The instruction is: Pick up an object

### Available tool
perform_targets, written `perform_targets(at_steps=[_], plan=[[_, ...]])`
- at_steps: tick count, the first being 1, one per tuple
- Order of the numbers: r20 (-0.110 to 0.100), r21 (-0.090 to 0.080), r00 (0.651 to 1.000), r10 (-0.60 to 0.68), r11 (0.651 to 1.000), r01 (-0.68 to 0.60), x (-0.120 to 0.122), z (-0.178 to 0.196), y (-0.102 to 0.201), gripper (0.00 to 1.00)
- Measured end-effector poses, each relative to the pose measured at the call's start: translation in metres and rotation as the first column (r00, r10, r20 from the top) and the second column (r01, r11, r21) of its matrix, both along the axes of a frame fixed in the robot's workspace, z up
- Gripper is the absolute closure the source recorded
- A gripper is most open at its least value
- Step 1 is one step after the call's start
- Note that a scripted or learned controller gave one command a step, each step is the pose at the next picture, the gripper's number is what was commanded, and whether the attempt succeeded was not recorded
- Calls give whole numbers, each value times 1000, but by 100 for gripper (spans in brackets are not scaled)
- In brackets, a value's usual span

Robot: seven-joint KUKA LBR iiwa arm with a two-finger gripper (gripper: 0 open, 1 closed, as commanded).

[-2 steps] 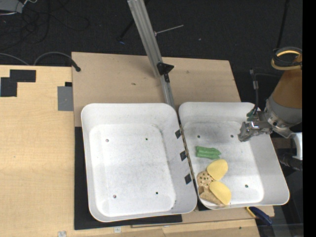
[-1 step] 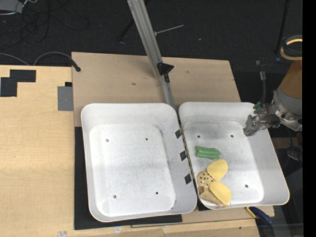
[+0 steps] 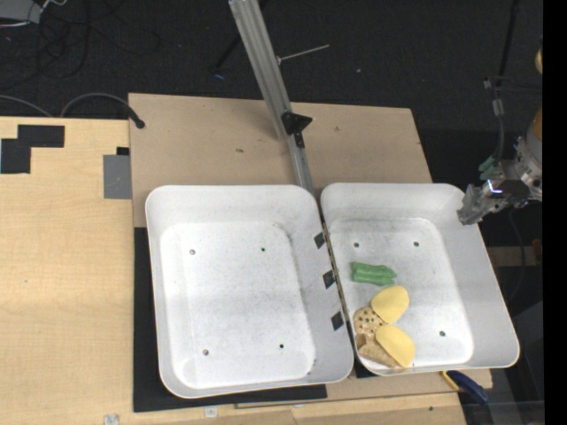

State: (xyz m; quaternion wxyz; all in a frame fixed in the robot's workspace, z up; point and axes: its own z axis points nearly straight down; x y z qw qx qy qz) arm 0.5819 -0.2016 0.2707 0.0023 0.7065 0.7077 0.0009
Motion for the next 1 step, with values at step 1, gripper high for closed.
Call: perform_targets(at_steps=[1], plan=[[-8,5,1000,3,1000,-3,-4,-7,62,100]])
